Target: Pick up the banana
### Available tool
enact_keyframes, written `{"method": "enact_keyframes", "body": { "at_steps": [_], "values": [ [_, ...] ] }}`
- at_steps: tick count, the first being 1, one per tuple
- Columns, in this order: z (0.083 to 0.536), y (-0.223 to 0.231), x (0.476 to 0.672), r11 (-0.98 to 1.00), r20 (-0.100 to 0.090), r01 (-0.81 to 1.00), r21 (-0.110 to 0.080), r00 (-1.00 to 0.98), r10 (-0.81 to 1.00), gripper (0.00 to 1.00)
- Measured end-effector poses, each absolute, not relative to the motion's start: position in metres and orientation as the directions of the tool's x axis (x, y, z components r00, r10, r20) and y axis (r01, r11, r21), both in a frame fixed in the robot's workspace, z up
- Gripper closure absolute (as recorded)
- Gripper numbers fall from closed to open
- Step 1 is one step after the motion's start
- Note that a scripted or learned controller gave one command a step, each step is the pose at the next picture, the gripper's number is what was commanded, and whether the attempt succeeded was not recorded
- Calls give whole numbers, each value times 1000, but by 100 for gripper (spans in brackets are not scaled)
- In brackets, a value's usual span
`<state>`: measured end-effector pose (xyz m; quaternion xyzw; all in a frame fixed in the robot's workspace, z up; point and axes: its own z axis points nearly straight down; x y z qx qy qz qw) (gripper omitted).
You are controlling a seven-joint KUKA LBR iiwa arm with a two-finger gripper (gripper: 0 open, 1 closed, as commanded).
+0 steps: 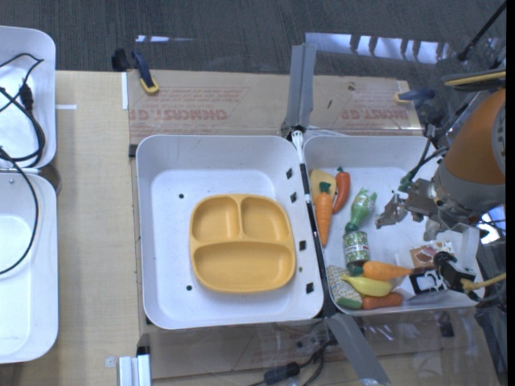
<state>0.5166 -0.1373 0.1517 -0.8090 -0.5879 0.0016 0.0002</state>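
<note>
Small yellow curved banana (364,285) lies at 6 o'clock in right white bin (378,153), touching a long orange carrot (387,270). Grey metal gripper (396,212) hangs at 3 o'clock w/ nothing in it, fingers spread apart.

bins (153,215): white, both. left bin floor speckled faintly, with small black dots near its corners.
plate (241,242): mustard yellow, plain, three sections.
banana (366,285): bright yellow, darker at the tips.
carrots: long one (323,215) orange with green top; a second (385,270) orange, over the banana; a third (381,301) orange-red.
pepper (342,190): red, dark stem.
bottle (356,244): green, label patterned white and dark.
wedge (321,180) by the long carrot: pale yellow.
arm (475,147): orange band, grey below.
gripper (396,214): grey metal.
bench (88,215): pale wood grain.
cardboard (209,103): brown, red lettering.
floor (241,14): dark grey, striped weave.
</note>
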Motion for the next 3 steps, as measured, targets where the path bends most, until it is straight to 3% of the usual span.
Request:
{"method": "enact_keyframes", "body": {
  "at_steps": [1, 2, 3],
  "values": [
    [91, -103, 477, -135, -6, 991, 0, 135, 991, 0],
    [91, -161, 548, -132, -2, 991, -2, 132, 991, 0],
    [134, -124, 478, 115, 0, 993, 0, -115, 993, 0]
  ]
}}
